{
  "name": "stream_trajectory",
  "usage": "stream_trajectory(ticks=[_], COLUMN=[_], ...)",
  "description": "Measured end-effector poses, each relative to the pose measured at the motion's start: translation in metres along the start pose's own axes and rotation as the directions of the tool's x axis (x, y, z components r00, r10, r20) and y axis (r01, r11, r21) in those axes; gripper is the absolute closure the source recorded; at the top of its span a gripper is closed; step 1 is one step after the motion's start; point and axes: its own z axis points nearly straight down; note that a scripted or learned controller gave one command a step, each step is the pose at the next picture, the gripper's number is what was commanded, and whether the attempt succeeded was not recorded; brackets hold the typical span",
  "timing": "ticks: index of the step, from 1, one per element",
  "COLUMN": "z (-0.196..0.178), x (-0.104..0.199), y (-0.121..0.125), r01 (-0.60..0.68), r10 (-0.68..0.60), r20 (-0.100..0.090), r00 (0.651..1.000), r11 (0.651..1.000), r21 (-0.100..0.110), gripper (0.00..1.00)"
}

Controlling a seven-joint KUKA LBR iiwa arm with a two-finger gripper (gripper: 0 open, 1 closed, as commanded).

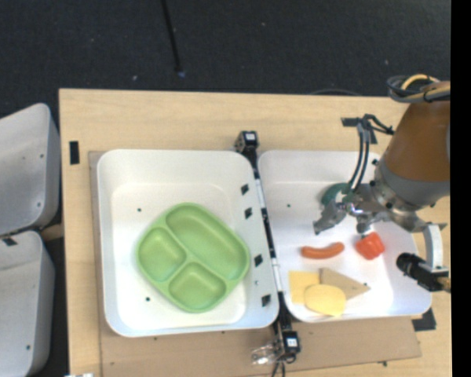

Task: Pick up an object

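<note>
Gripper (339, 210) hangs low in right bin (298, 171), grip state unclear, with orange sausage (323, 250) lying at its 6 o'clock, long axis running 9-to-3, right end tipped slightly up.

Bench (78, 124): 1. White bins: 2, side by side — left bin (118, 210), right bin (298, 179).

Left bin: 1 item, a green tray (192, 256) w/ 3 compartments.

Right bin: 6 loose items approx. 1 orange sausage (323, 250), 1 red block (370, 247), 1 yellow slab (300, 285), 1 yellow round piece (325, 299), 1 tan wedge (345, 282), 1 teal thing (332, 194) partly under the arm, shape unclear.

Arm (420, 144): 1, w/ 1 tool (341, 216).

Black clips along the divider between bins: 4 or so, too small to be sure.
</note>
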Motion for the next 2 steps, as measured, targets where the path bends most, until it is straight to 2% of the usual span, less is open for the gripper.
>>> stream_trajectory(ticks=[1, 2], z=[0.061, 0.109], x=[-0.005, -0.009], y=[-0.006, -0.003], r01=[-0.001, -0.004], r10=[0.001, 0.004], r20=[0.000, 0.008], r00=[1.000, 1.000], r11=[1.000, 1.000], r21=[0.002, -0.012], gripper=[0.00, 0.00])
